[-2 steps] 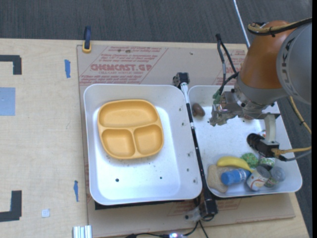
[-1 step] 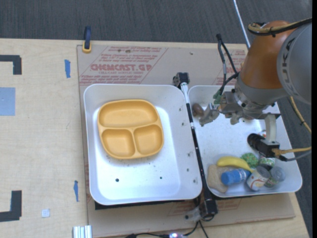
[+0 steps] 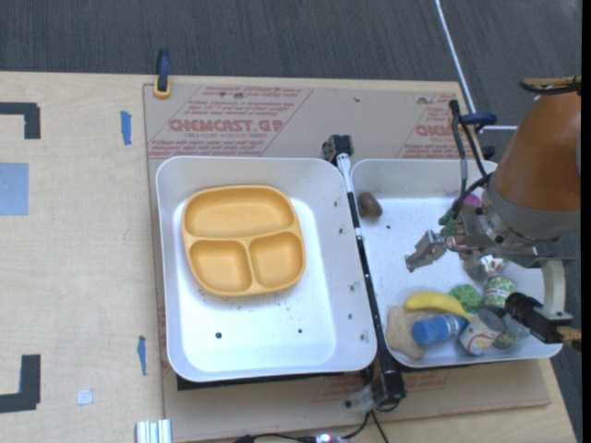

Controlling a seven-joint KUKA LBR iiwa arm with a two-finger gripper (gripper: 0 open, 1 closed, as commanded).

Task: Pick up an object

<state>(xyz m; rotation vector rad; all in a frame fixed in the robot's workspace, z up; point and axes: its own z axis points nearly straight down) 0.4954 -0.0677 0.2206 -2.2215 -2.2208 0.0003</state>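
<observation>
Gripper [image 3: 423,252] at centre of right bin [image 3: 406,201], finger state cannot tell. Nearest target, banana [image 3: 436,302], lies directly below in frame, long axis roughly horizontal.

This is a robotics lab: a plywood counter [image 3: 74,247] marked with black and blue tape, two white bins [image 3: 249,358] on a protective-film sheet [image 3: 277,118] clamped at upper left, cables, grey carpet [image 3: 277,17] beyond.
</observation>
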